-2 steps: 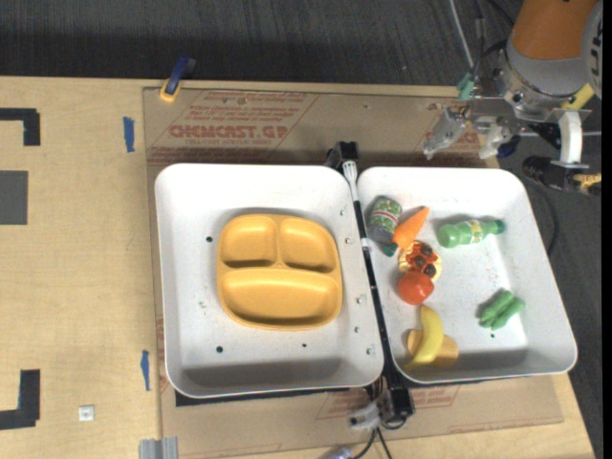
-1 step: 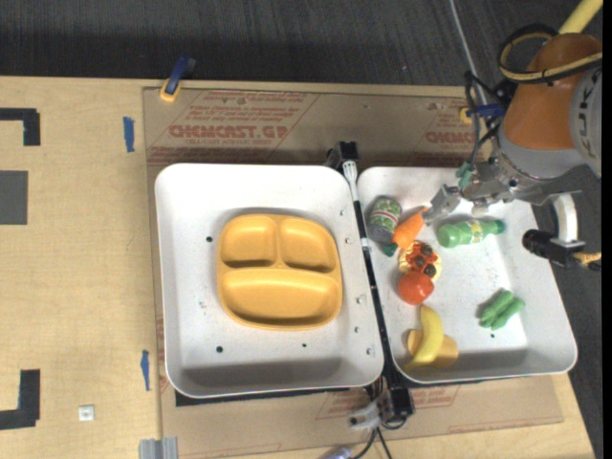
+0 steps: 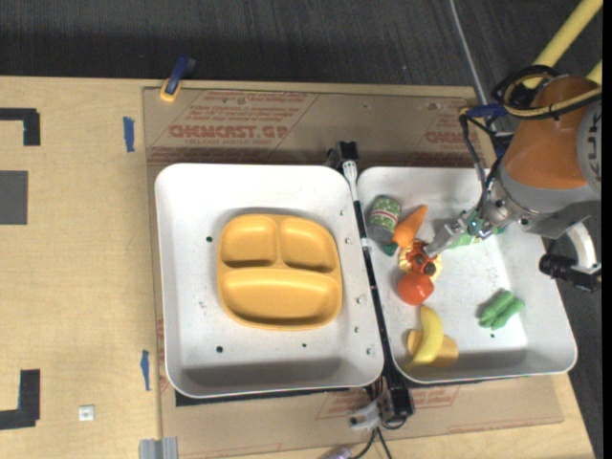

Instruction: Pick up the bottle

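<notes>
The bottle (image 3: 384, 217) is small and green with a pale label. It lies at the upper left of the right bin (image 3: 535, 347), close to the wall between the two bins. An orange carrot (image 3: 410, 225) leans against its right side. My gripper (image 3: 424, 256) reaches in from the right and hangs low over the bin, just right of and below the bottle, above a red tomato (image 3: 415, 289). I see nothing of the bottle between its fingers. The grey arm with its orange band (image 3: 547, 151) rises at the right.
A yellow banana (image 3: 430, 338) lies near the right bin's front wall and a green vegetable (image 3: 499, 309) to its right. The left bin (image 3: 182, 256) holds a yellow divided plate (image 3: 280, 267). Black clamps join the bins at the back and front.
</notes>
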Controlling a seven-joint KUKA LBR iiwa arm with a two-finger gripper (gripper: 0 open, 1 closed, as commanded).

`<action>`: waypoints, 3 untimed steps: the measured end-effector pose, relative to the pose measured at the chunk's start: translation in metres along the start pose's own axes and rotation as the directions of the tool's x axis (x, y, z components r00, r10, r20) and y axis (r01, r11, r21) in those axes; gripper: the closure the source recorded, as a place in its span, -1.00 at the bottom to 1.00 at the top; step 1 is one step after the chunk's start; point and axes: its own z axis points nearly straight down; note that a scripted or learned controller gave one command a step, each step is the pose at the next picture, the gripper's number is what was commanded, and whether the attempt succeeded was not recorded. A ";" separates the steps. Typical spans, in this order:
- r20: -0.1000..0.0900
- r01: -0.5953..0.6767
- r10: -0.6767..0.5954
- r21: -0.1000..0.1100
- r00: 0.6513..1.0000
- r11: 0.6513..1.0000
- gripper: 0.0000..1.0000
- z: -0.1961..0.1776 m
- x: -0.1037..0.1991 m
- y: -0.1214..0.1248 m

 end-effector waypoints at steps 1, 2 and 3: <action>-0.018 0.173 -0.172 0.016 0.985 0.985 -1.00 0.025 -0.009 -0.079; -0.016 0.211 -0.210 0.013 0.977 0.977 -1.00 0.026 0.027 -0.102; -0.008 0.209 -0.209 0.008 0.978 0.978 1.00 0.014 0.025 -0.100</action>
